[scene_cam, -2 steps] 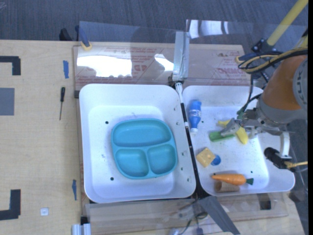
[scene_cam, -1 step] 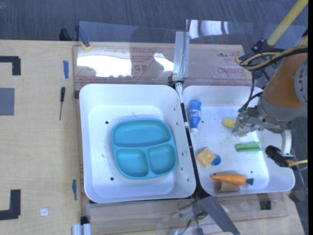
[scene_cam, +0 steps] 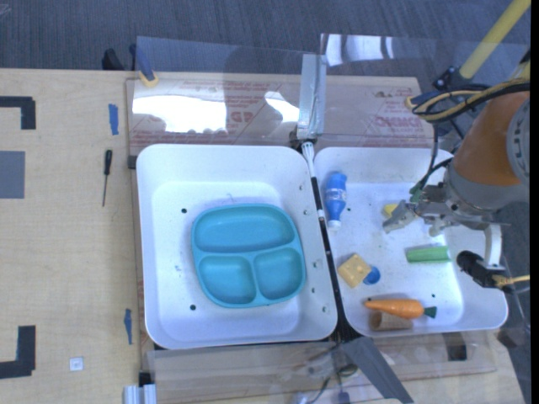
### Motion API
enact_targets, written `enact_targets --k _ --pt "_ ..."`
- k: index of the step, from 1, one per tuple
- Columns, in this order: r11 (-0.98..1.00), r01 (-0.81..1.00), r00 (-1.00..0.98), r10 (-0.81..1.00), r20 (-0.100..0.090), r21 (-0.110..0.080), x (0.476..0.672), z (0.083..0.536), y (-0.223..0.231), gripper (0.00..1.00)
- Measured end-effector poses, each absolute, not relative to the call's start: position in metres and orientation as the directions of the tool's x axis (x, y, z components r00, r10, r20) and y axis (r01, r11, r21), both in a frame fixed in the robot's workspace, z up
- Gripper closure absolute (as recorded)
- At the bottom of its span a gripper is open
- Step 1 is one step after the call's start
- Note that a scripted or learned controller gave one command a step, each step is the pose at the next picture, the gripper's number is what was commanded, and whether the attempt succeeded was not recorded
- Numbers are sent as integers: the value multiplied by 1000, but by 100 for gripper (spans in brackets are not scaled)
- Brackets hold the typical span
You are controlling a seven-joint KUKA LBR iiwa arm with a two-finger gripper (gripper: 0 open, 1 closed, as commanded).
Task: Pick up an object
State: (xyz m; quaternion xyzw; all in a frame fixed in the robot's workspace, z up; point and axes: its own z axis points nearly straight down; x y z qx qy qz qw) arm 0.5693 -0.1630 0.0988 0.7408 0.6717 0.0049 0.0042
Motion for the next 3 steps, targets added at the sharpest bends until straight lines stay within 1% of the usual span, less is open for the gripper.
enact_targets --k 1,2,3 --pt "-71 997 71 997 -1 4 506 86 -182 0" --pt "-73 997 73 997 -2 8 507 96 -183 100" --pt "-233 973 233 973 2 0 537 184 -87 100"
